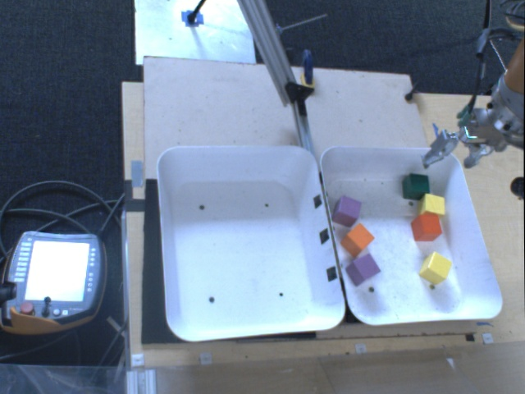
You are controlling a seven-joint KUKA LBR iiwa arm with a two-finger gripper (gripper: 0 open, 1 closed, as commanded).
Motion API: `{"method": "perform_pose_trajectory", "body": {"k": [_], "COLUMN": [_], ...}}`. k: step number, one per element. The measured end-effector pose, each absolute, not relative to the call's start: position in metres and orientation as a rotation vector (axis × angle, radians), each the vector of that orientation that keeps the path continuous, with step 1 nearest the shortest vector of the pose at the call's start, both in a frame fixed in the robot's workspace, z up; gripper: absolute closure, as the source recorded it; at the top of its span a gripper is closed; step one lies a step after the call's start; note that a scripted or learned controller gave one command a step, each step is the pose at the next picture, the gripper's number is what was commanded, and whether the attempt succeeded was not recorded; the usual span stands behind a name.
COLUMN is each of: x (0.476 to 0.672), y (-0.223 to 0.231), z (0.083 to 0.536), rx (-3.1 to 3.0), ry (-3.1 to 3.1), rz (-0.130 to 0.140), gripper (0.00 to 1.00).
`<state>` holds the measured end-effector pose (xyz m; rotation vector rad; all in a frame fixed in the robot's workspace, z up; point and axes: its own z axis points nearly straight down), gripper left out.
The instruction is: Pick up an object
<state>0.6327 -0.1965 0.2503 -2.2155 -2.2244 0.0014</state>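
Observation:
The right bin [476, 220] holds several small cubes. A dark green cube [416, 186] sits near its far right corner, with a yellow cube [432, 204] and a red cube [426, 226] just in front of it. Another yellow cube [435, 267] lies closer to the front. Along the left side are a purple cube [347, 210], an orange cube [358, 239] and a second purple cube [362, 268]. My gripper [456, 151] hangs over the bin's far right rim, above and behind the green cube. It is open, with nothing between its fingers.
The left bin [176, 220] stands beside the right one, a shared wall between them. A slanted metal pole [271, 43] crosses the board behind the bins. A teach pendant [53, 281] with cables lies off the bench at the left.

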Motion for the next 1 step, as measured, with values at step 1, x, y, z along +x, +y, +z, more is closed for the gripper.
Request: {"method": "perform_pose_trajectory", "body": {"k": [1], "x": [0.6335], "y": [-0.1963], "z": [0.2533], "rx": [-2.216], "ry": [-2.229], "rz": [-0.001], "gripper": [0.00]}}
